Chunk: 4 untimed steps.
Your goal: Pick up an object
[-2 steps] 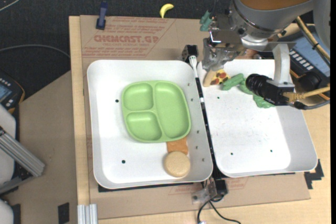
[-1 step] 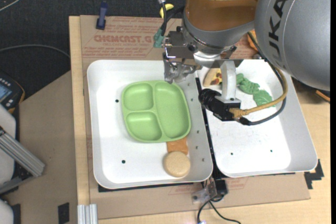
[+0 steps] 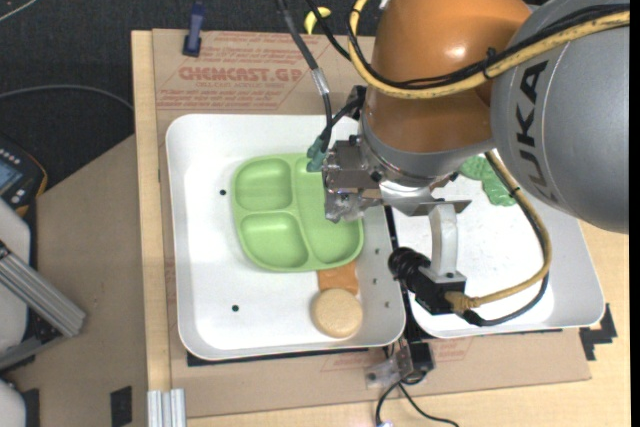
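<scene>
We read "CHEMCAST" on the brown board [image 3: 240, 75]. In the left bin [image 3: 200, 215] the green divided tray [image 3: 280, 215] runs upper-left to lower-right, beside a tan cookie [image 3: 337, 313].

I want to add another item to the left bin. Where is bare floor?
The left white bin has bare floor along its left wall, beside the green divided plastic tray, and at the near-left corner. It is crowded at the near-right, where the round tan cookie and the end effector sit.
</scene>
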Each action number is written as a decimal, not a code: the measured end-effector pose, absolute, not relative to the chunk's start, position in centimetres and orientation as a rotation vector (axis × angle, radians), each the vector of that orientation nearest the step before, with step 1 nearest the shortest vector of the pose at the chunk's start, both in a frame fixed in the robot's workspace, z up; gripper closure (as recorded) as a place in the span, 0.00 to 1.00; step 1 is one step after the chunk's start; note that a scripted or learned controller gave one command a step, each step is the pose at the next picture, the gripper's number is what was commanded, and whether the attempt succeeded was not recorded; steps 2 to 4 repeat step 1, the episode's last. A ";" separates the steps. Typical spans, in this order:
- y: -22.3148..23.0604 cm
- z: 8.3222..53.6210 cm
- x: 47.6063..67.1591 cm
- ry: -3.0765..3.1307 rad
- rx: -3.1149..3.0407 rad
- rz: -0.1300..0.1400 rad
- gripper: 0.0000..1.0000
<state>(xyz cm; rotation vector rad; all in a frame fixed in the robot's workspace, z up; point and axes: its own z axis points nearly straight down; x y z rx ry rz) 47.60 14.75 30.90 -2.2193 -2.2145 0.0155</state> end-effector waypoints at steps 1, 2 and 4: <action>6.8 32.3 48.0 -2.212 -2.232 0.003 1.00; 6.8 32.3 48.0 -2.212 -2.232 0.003 1.00; 6.8 32.3 48.0 -2.212 -2.232 0.003 1.00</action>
